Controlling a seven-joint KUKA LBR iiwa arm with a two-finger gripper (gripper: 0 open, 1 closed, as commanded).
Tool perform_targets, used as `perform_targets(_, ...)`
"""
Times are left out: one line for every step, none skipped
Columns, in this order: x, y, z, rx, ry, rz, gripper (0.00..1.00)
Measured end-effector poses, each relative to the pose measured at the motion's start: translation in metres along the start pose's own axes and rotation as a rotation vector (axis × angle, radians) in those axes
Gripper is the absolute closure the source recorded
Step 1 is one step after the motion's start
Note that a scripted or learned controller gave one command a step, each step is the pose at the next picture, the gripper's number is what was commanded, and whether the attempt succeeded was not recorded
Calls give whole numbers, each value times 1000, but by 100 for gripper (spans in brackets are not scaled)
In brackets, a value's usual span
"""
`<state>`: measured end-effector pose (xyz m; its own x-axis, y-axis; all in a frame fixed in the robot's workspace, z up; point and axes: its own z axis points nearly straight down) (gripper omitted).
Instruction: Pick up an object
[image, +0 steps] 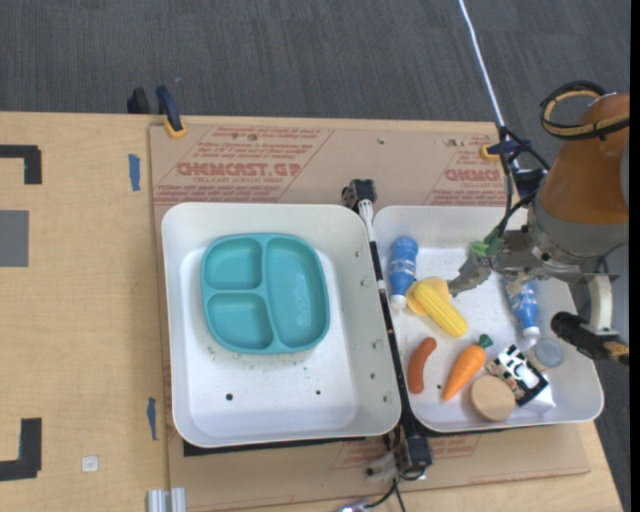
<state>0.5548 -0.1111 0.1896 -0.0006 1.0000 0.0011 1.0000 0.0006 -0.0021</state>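
My gripper (532, 292) hangs over the right bin (590, 400), open, with one grey finger (468, 277) reaching toward the corn and the other out to the right. A small blue-capped bottle (525, 308) lies on the bin floor between the fingers, not gripped. A yellow corn cob (437, 305) lies just left of the grey finger. A larger blue bottle (402, 265) lies by the bin's left wall. Toward the front are a red sausage (419, 363), an orange carrot (464, 370), a tan round piece (492, 398) and a black-and-white item (522, 374).
The left bin (190, 400) holds a teal divided plate (266, 293). A black clamp (359, 192) sits at the divider between the bins. Cables run down the arm at the right, over the bin's far corner.
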Motion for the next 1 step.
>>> perform_targets(16, -58, 98, -1, -1, -82, 0)
